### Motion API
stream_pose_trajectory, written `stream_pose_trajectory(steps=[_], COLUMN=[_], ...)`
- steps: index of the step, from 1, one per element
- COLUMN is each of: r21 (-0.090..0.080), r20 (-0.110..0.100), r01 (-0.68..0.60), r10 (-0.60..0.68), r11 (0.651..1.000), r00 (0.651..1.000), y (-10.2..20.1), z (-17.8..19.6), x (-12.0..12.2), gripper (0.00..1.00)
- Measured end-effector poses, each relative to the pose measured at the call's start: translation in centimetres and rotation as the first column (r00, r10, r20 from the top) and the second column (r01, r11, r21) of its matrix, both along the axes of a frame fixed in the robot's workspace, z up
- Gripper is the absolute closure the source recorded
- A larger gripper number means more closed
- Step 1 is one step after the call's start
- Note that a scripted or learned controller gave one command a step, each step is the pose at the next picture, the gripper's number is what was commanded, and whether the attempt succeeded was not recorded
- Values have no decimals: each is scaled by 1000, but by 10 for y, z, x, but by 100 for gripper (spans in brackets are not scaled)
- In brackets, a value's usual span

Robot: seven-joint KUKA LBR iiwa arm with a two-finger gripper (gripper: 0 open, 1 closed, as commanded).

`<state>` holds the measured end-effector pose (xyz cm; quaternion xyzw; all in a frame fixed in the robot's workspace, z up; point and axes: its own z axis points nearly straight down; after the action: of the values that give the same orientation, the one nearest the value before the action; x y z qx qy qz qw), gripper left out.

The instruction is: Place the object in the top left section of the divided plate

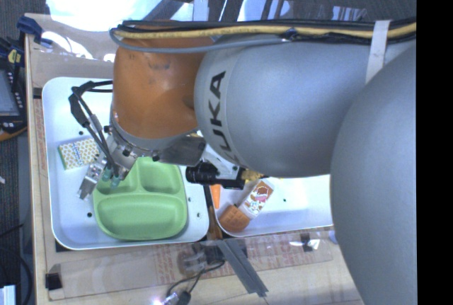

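Gripper (99,178): over plate's upper-left corner, at left bin's (53,155) centre; jaw state I can't tell, too small/blurred.
Object: I can't confirm anything in the grasp; no clear item at the tip.
Divided plate (141,215): green, smooth moulded plastic, rounded corners, 3 sections; top-left section just right of tip.
Key relation: I judge target sits immediately right/below the tip.
Patterned card (76,152): flat, left of gripper.
Bottle (249,206): right bin, lying tilted.
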<state>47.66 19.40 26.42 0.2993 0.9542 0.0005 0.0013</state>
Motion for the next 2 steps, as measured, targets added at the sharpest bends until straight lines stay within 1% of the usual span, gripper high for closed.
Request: stream_pose_trajectory(steps=[1,2], r21=[-6,-10], r20=[-7,-8], r01=[381,376], r10=[-381,-376], r11=[925,927], r00=[925,927], y=[23,22], z=[-107,-98], x=[-2,-2], gripper=[0,100])
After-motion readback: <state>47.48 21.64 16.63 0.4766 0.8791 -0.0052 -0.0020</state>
